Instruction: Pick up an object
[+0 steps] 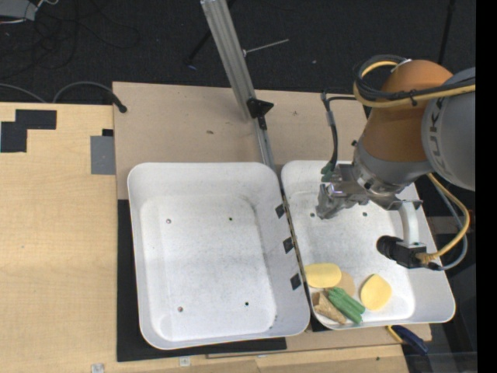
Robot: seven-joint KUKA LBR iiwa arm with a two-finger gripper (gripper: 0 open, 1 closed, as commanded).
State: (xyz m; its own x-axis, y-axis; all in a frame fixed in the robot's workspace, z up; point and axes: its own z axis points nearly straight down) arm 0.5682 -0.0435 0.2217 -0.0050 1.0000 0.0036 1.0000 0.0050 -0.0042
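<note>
While the arm (pixel 411 123) reaches in from the right, its gripper (pixel 330 203) hangs low over the right bin (pixel 435 301), near that bin's upper left part; whether it is apart or together I cannot tell; nothing shows in its grasp; two yellow pieces (pixel 323 275) (pixel 376 292), a green piece (pixel 346 305) and a tan scrap (pixel 329 309) lie clustered at the bin's near edge, well apart from the gripper; the left bin (pixel 147 185) sits just beside.

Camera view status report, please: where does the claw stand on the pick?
Claw over right bin, upper part. Yellow pieces, green piece at near edge, untouched. Nothing between.
</note>
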